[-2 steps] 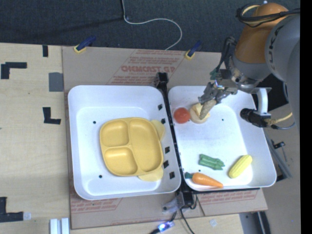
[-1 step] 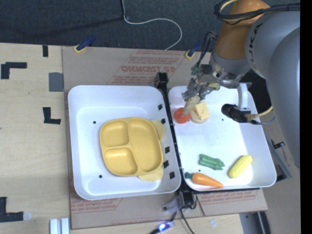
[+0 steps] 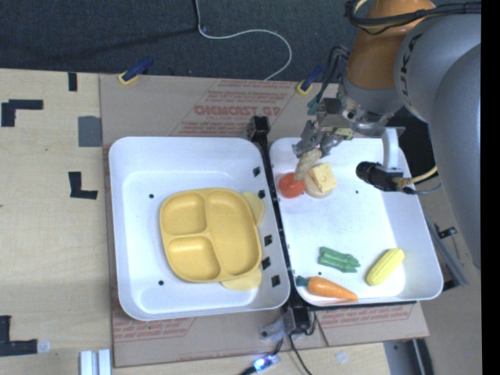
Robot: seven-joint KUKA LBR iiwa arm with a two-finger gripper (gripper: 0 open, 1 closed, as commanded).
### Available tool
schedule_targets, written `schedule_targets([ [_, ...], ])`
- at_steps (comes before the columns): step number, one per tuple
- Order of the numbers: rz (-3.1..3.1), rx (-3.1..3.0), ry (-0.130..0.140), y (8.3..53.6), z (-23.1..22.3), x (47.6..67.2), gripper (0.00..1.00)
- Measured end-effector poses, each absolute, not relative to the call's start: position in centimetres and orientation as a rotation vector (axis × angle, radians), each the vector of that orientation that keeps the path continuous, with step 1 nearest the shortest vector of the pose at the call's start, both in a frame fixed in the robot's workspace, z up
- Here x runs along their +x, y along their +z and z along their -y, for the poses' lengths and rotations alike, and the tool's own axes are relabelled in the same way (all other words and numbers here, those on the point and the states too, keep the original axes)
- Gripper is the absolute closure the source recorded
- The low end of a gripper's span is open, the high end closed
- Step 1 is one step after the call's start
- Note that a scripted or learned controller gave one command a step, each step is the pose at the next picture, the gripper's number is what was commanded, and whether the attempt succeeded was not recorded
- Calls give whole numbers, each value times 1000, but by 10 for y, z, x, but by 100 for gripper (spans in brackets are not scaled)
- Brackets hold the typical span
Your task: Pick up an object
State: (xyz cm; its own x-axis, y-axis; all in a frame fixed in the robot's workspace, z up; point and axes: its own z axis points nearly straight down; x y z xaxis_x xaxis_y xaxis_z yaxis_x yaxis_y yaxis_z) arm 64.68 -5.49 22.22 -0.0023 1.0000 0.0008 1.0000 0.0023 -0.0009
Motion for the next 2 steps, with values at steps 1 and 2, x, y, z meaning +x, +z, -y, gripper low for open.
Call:
schedule_targets([
  [1, 2223, -2220, 3, 218, 56, 649, 100],
  [2, 2224, -2219, 2, 219, 57, 657, 100],
])
